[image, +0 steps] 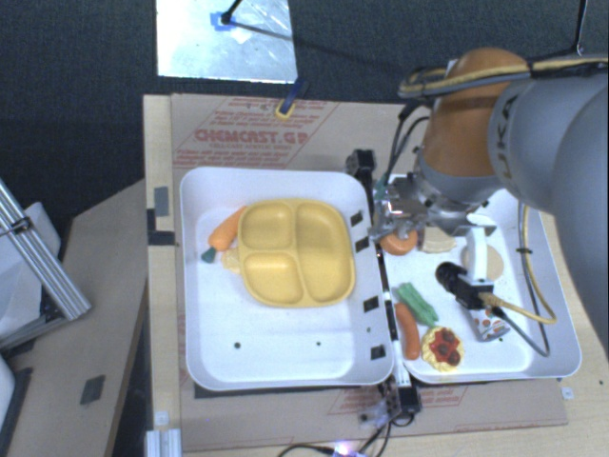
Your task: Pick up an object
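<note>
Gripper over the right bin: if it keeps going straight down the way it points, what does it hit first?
Most likely the orange-red round food piece directly under the gripper, near the right bin's left wall; depth is unclear.

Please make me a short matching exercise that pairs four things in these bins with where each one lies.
Things:
1. yellow divided plate
2. carrot
3. hot dog
4. small pizza

Places:
A. right bin, near corner, beside the hot dog
B. left bin, tucked against the plate's left edge
C. middle of the left bin
D. right bin, along its left wall, below the green piece

Pairs: 1-C, 2-B, 3-D, 4-A
</note>
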Controlling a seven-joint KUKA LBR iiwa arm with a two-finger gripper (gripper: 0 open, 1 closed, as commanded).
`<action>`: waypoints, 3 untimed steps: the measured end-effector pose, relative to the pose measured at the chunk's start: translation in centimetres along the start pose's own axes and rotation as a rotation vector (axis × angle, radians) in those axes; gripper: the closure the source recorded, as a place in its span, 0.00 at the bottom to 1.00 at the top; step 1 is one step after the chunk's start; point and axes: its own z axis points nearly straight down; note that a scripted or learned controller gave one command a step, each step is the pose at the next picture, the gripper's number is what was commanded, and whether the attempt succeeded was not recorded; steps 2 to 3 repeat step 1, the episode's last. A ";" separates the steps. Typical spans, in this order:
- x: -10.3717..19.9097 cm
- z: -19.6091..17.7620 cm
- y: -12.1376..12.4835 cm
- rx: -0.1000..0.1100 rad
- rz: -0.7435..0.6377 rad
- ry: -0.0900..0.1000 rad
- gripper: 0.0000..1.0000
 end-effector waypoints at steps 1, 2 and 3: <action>-0.8 -1.9 0.0 -0.003 0.000 0.000 1.00; -0.8 -1.9 0.0 -0.003 0.000 0.000 1.00; -0.8 -1.9 0.0 -0.003 0.000 0.000 1.00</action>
